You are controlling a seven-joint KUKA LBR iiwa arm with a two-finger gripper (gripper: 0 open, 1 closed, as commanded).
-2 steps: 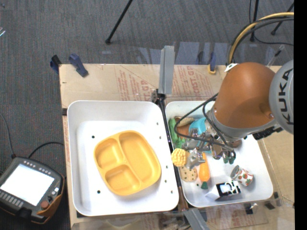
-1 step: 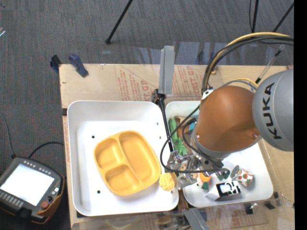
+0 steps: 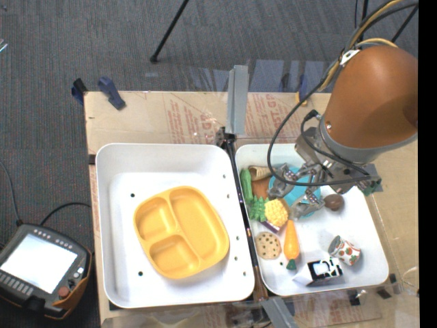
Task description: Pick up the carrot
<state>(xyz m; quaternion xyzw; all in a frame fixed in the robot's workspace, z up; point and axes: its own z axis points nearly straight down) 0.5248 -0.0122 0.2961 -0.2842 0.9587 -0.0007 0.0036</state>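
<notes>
The carrot (image 3: 291, 240) lies in the right bin (image 3: 372, 251), orange body upright in the view with its green tip toward the near rim, below and a little left of my end effector (image 3: 308, 195). Just left of the carrot sits a round cookie (image 3: 268, 245); above it, a yellow corn cob (image 3: 276, 212) with green leaves, close to my end effector's left side. My end effector hangs over a blue item (image 3: 290, 190), and I cannot tell how it stands or whether it has hold of anything. To its right rests a small brown piece (image 3: 334, 201); farther down and right, a patterned cup (image 3: 345, 251) and a black-and-white block (image 3: 322, 270). Well to my left, the left bin (image 3: 116, 183) carries a yellow divided plate (image 3: 181, 231).
</notes>
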